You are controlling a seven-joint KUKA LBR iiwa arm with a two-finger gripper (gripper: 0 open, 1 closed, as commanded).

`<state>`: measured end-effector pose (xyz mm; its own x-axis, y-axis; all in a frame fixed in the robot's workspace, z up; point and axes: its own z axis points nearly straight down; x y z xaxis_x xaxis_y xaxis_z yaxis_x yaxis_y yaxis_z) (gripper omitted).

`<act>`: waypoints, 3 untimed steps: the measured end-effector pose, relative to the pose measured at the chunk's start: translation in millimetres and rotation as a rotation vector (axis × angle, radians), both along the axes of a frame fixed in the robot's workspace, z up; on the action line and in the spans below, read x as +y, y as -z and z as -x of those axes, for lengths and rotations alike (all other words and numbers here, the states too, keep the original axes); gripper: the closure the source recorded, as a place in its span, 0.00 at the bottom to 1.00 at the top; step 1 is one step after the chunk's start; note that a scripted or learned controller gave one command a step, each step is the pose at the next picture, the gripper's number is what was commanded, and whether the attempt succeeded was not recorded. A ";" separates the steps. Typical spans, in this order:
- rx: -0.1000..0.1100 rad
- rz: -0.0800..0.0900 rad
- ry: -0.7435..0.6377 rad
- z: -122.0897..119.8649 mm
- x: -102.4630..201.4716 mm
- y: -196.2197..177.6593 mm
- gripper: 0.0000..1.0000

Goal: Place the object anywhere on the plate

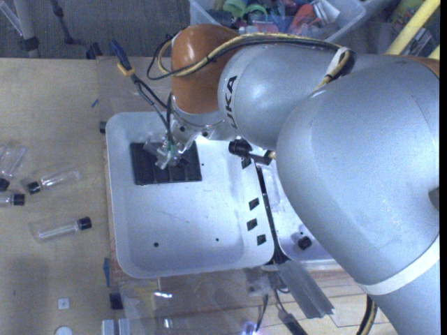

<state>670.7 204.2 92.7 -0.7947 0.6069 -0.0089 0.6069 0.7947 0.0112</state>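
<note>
Nearest me, the wooden bench [49,278] carries a few clear vials with black caps off to the left, one [63,227] lying almost level and another [57,181] a little further back, both well apart from the bins. The left white bin [115,208] sits just beyond them, its floor mostly bare apart from a couple of dark specks. Towards the back of that bin lies the plate [150,169], a flat black rectangle with its long side running across the bin from left to right, tipped very slightly.

The gripper [166,153] hangs right over the plate's middle, pointing down and a little to the left. At its tip there is a small pale, green-tinged object [168,149], which seems to be above the plate or touching it. It is too small and too tangled with the metal parts for me to make out its long axis or which way it points. I cannot tell whether the gripper is apart, together or clamped on that object.

Above it is the orange band [199,68], and the big grey arm [335,152] covers most of the right bin. Furthest away, past the bench, stands a clear tub [279,2] full of coloured bits
</note>
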 end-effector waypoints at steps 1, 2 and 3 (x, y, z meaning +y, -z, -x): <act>0.013 0.001 0.254 62.4 -11.6 -121.8 1.00; 0.012 -0.002 0.783 56.8 8.2 -225.9 1.00; 0.014 -0.005 1.154 78.9 10.1 -342.0 1.00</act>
